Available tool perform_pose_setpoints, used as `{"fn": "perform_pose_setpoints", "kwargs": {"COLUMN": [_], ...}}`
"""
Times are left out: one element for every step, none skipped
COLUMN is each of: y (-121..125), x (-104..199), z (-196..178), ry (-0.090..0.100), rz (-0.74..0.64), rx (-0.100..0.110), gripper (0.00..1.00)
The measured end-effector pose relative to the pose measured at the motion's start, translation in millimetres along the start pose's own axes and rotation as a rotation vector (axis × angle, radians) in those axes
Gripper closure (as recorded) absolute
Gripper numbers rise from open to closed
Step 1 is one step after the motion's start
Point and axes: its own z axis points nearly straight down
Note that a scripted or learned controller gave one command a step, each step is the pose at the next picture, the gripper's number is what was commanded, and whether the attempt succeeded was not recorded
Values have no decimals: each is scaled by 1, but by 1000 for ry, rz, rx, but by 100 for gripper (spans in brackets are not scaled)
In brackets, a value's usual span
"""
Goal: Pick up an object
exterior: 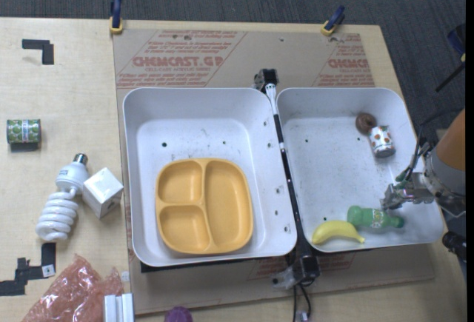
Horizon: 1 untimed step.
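Down at the lower right of the frame, the gripper (400, 196) sits low over the right bin (326, 102), close to that bin's right wall, with the arm (453, 165) reaching in from the right edge. Whether it is wide or narrow I cannot tell; it is small and blurred, and nothing can be seen held in it. Just below and left of it lies a green toy (374, 217), near enough that this looks like the thing being aimed at, though contact cannot be confirmed. A yellow banana (337, 232) rests touching or just beside the green toy, along the bin's lower wall, which may crowd a grasp from that side. Higher in the same bin, near the right wall, a small white cup with red spots (381, 142) lies next to a brown round object (365, 121), well apart from the gripper. The left bin (141, 121) holds a yellow divided plate (204, 206), lying flat and hard to pinch. Outside the bins, at the left of the frame, a spiral light bulb (61, 203), a white cube (102, 192) and a green can (24, 132) rest on the surface.
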Motion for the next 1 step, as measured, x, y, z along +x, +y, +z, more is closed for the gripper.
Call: {"fn": "perform_pose_setpoints", "kwargs": {"y": [0], "x": [3], "z": [0], "ry": [7], "rz": [-3], "rx": [3], "gripper": [0]}}
